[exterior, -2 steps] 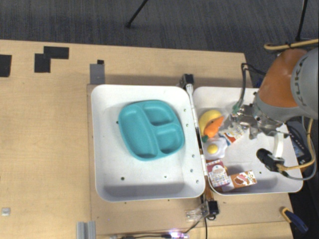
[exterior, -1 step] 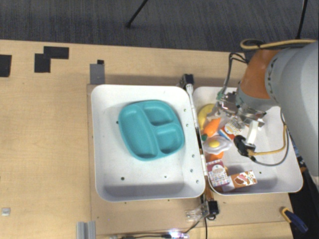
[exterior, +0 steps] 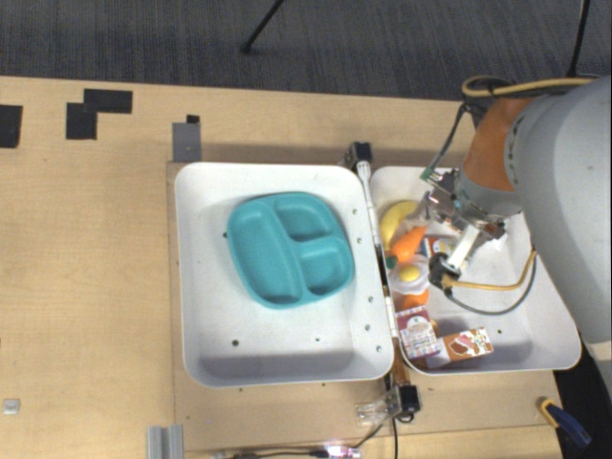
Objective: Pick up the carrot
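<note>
Nearest the camera, at the bench's front edge, a small clear clip and some cabling lie just below the seam between the two bins.

Right bin, front part: a brown-and-white carton lies flat and tilted, and just to its left sits a dark red packet against the bin's left wall. Behind the packet, an orange-red item, partly hidden; I cannot identify it. Next back, a small yellow round piece.

Carrot: orange, lying in the right bin close to the left wall, between the yellow round piece in front and a yellow banana-like fruit behind. It touches or nearly touches both; exact contact not resolvable.

My gripper is low over this cluster, just right of the carrot, wrist angled down and to the left. Whether my jaws are open or closed cannot be told from this slant; I see nothing clearly between them. A yellow cable loops from my wrist across the bin floor.

Left bin: a teal divided plate rests near its middle, three compartments, slightly rotated.

Farthest: tan bench top with black markers at the far left, then dark carpet.
</note>
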Motion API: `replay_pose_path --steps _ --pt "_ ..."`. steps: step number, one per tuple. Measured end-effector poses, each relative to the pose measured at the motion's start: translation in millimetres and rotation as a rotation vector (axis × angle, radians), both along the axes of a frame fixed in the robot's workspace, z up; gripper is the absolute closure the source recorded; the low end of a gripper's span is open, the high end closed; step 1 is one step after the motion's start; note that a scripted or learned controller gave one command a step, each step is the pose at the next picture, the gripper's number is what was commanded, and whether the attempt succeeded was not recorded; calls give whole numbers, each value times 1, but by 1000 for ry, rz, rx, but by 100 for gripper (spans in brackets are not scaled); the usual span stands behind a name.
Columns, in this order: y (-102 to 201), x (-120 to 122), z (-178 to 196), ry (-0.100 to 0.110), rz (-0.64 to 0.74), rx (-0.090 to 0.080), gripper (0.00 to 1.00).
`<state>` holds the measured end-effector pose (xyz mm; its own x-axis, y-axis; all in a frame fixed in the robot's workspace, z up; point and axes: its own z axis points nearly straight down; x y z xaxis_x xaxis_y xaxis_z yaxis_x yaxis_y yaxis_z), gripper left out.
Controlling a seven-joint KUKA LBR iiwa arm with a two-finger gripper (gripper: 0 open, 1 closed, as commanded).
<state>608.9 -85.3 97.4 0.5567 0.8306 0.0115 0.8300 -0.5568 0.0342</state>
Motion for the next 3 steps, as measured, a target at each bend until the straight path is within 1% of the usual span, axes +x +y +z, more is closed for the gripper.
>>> replay_pose_path --steps 1,2,3 --pt "-6 -8 -1 1 -449 16 0" --pt "0 -53 -3 6 -499 17 0" --pt "-9 -105 0 -26 -760 30 0"
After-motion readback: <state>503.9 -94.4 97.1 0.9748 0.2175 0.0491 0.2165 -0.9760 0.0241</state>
